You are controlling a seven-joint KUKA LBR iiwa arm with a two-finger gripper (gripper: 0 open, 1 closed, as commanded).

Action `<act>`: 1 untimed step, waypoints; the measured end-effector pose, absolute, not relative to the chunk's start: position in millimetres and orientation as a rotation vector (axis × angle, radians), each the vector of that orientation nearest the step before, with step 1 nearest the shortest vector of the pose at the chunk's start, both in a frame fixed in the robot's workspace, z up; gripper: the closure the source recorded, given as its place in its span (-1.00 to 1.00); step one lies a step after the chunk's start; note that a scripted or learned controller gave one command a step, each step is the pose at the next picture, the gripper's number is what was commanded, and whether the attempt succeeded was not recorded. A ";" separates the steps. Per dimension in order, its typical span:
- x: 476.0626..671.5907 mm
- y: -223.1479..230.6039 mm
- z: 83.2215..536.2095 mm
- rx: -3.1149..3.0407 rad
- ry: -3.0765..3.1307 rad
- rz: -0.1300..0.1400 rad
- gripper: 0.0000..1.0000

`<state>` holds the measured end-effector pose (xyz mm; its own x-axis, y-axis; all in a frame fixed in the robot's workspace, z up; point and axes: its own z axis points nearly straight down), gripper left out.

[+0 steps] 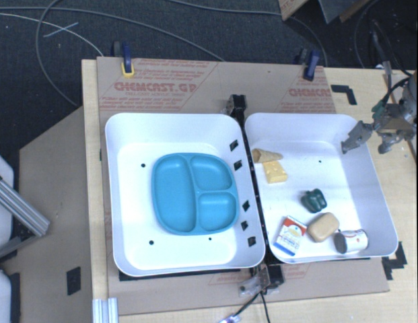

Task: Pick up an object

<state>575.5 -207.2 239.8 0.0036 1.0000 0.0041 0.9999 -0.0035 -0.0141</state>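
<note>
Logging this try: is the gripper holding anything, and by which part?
Nothing is held: the gripper is open at the right bin's upper right edge.

You see two white bins: the left bin (121, 180) holds a light blue divided plate (194, 192); the right bin (370, 180) holds a pale yellow wedge (274, 172), a tan piece (265, 155), a dark green object (314, 199), a beige rounded object (322, 227), a red-and-white packet (290, 235) and a white can (351, 241). The tabletop (161, 83) is tan board with red lettering, with blue clamps (127, 58) at its far edge.
</note>
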 end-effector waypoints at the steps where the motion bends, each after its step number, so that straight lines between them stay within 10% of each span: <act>1: 578.3 -206.5 247.6 -2.220 -2.221 0.000 -1.00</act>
